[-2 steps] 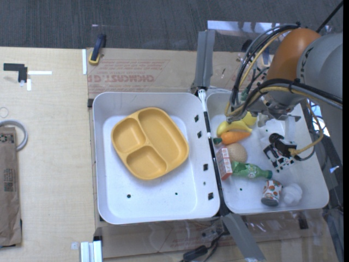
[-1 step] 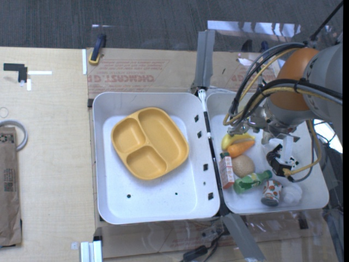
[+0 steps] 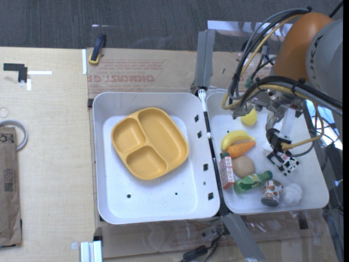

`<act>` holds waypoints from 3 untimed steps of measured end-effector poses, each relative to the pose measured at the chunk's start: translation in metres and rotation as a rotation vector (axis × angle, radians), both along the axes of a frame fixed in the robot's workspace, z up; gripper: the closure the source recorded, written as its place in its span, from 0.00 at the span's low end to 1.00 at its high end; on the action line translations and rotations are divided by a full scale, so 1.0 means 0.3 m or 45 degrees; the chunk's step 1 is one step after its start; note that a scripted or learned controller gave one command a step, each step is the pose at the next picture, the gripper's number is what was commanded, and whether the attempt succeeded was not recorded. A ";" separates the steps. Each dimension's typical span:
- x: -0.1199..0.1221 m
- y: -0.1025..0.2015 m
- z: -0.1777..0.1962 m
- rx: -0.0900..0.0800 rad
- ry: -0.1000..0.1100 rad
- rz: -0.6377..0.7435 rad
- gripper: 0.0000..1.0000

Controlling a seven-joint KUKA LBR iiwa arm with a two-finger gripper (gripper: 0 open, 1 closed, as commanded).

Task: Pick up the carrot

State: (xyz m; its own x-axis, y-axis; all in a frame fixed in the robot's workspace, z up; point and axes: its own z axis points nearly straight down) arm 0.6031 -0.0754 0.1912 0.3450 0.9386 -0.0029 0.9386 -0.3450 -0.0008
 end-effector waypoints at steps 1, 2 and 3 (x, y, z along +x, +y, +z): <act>-0.030 0.041 0.334 0.001 0.001 0.502 0.00; -0.248 -0.056 0.008 0.004 0.002 1.025 0.00; -0.146 -0.098 -0.321 -0.005 -0.009 0.944 0.00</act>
